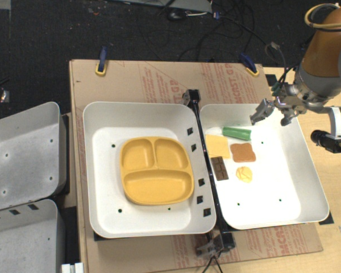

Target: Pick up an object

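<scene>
Fingers spread and empty, the gripper [273,115] hovers at upper right over the right bin [284,209], where the nearby green cylinder [237,133] lies not yet picked up.

The arm [324,44] runs off the top and right edges, so only its wrist end shows. Two grey trays [23,147] at the view's far left are cut by the left edge, and the lower one by the bottom edge too. In the right bin [307,169], the round yellow thing [244,174] is too small to identify. The dark block [219,168] beside it has markings too fine to read. The bins hide most of the board [159,78].
</scene>
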`<state>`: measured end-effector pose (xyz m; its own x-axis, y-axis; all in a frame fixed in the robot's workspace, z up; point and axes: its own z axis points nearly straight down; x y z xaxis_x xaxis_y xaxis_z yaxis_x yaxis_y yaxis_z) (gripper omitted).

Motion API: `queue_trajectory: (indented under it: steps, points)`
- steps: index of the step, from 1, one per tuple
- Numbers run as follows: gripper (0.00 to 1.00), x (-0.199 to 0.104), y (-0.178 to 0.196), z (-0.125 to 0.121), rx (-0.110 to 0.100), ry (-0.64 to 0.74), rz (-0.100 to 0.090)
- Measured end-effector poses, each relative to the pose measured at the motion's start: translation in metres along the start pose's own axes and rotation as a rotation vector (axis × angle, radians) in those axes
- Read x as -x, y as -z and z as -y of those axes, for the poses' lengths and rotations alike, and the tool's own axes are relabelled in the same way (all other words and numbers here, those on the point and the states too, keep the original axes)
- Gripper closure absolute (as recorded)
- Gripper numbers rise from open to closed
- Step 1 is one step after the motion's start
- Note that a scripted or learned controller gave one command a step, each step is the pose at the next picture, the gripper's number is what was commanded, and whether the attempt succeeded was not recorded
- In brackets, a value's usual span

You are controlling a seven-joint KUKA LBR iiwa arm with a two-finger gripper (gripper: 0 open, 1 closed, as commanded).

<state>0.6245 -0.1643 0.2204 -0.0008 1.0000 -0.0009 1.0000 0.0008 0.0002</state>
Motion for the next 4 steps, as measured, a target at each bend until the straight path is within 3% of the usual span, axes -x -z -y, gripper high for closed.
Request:
queue_trajectory:
  steps: [2, 3, 4]
  points:
    - [0.00, -0.001, -0.106, 0.010, -0.005, -0.002, -0.001]
    - [0.00, -0.001, -0.129, 0.010, -0.002, -0.002, -0.001]
    - [1.00, -0.001, -0.116, 0.009, 0.004, -0.002, 0.001]
